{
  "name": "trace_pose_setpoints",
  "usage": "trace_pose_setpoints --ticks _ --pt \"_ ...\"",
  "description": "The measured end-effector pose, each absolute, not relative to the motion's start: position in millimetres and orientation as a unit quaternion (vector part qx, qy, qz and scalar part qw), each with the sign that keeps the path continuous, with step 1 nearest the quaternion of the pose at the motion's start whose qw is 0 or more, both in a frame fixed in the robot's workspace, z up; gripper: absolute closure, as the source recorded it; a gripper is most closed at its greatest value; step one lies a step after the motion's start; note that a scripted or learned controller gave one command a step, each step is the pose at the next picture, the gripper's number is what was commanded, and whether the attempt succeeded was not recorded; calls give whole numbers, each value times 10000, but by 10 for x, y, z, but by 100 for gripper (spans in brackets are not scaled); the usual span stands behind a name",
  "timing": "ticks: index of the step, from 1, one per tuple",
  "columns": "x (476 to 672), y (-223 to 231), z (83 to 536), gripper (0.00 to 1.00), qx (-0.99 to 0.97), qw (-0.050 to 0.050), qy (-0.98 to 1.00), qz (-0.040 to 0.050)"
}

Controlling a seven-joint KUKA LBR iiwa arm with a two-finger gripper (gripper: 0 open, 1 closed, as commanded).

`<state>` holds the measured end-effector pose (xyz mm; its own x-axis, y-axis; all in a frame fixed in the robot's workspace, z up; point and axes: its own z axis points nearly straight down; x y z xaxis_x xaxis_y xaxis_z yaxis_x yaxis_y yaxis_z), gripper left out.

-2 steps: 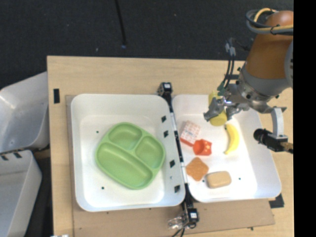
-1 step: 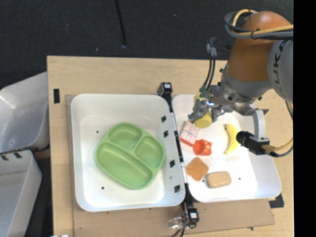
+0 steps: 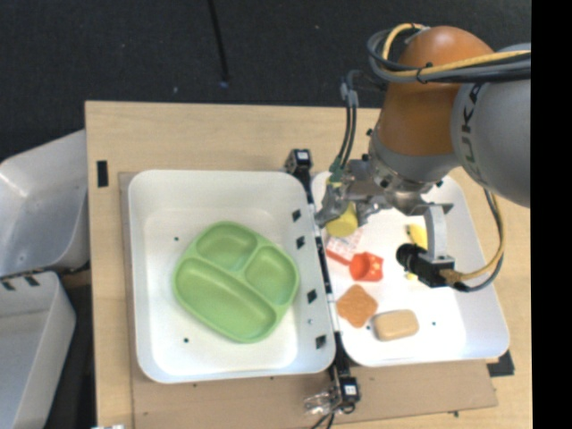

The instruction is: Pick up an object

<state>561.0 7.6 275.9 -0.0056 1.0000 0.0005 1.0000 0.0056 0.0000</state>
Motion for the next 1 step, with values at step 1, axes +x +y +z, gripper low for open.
trace_pose_setpoints --ticks 1 --pt "5554 500 2695 100 -7052 4 -7090 0"
